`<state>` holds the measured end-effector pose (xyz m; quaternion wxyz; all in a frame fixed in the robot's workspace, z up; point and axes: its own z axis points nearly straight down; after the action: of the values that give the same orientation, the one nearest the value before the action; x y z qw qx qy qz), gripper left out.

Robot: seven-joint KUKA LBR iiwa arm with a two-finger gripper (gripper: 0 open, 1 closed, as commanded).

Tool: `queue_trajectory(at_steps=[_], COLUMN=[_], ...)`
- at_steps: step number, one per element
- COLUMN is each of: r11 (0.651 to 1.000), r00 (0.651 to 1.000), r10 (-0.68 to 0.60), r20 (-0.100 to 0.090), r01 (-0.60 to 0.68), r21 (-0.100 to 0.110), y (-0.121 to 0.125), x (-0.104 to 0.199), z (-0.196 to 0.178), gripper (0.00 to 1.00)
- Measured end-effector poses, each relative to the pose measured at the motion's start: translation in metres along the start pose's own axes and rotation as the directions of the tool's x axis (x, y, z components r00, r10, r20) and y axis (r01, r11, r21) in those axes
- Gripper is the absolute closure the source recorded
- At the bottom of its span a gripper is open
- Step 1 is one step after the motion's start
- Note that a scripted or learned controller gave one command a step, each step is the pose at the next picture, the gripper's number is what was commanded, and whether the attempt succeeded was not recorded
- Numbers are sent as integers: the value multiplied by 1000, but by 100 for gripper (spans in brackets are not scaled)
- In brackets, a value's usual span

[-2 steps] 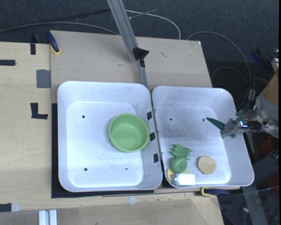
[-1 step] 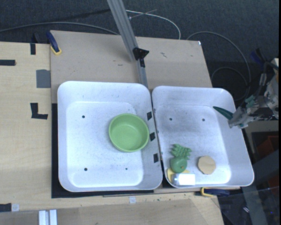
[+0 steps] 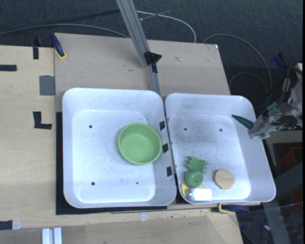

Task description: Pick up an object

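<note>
Near the front edge of the right-hand shallow white bin (image 3: 244, 105) sit the candidates: a green leafy-topped toy vegetable (image 3: 194, 173), a round tan puck-like disc (image 3: 224, 179), a small white block on something yellow (image 3: 198, 193). Left bin (image 3: 76, 105) holds a round light-green plastic bowl (image 3: 140, 144). Tool (image 3: 254, 127) hangs at the right bin's right rim, well apart from all of them; spread or pressed together, can't tell, too blurred. Best bet, judged: target the disc, it stands clear of neighbours; centre above it before descending, avoid the bin wall.
</note>
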<state>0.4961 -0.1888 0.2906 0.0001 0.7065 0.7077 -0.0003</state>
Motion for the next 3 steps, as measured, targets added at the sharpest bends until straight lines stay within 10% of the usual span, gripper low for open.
queue_trajectory(at_steps=[3], r11=[1000], r00=[1000], r10=[-3], r20=[-1], r01=[3], r21=[3], y=[65], x=[131], z=[17], gripper=[100])
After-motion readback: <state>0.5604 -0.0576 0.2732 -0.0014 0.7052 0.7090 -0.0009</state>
